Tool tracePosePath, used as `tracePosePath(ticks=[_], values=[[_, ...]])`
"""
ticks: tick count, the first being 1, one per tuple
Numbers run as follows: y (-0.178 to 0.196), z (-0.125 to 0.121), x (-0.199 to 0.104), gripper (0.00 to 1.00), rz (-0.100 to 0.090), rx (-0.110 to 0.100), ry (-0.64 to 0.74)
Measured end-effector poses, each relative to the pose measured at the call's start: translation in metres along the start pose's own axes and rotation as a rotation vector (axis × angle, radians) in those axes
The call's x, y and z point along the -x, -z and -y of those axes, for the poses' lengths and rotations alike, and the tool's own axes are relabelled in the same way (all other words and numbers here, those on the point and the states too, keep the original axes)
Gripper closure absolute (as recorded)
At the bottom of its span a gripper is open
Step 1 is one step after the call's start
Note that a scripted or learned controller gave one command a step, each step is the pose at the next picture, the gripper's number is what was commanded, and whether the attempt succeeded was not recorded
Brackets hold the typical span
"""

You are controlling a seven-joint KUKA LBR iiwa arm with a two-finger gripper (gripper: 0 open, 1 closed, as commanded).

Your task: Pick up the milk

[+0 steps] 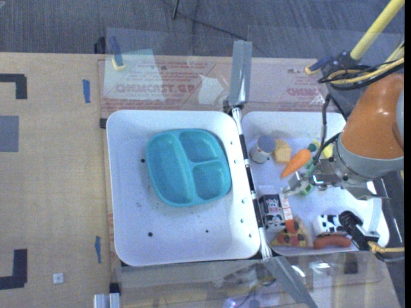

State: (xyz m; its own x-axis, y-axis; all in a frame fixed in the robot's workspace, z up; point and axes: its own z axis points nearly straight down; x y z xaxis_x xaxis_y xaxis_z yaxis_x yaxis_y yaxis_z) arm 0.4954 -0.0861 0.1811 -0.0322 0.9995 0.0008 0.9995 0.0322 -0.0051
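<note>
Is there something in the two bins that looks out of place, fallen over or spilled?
Nothing looks spilled or broken. The milk carton lies on its side against the right bin's left wall. The carrot and other toy foods lie loosely around it. The blue divided plate sits flat in the left bin.

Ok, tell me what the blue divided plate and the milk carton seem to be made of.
Blue divided plate: likely moulded plastic, one even turquoise colour, smooth with soft sheen and rounded compartment ridges. Milk carton: probably printed cardboard or plastic toy packaging; boxy shape with flat black, white and red printed faces. Too small to tell which.
</note>
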Motion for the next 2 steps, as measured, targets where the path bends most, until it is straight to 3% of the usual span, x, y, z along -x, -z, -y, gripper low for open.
tracePosePath(ticks=[1, 2], values=[[0.037, 0.017, 0.056, 0.00, 0.001, 0.003, 0.182], [-0.071, 0.018, 0.054, 0.00, -0.001, 0.001, 0.508]])
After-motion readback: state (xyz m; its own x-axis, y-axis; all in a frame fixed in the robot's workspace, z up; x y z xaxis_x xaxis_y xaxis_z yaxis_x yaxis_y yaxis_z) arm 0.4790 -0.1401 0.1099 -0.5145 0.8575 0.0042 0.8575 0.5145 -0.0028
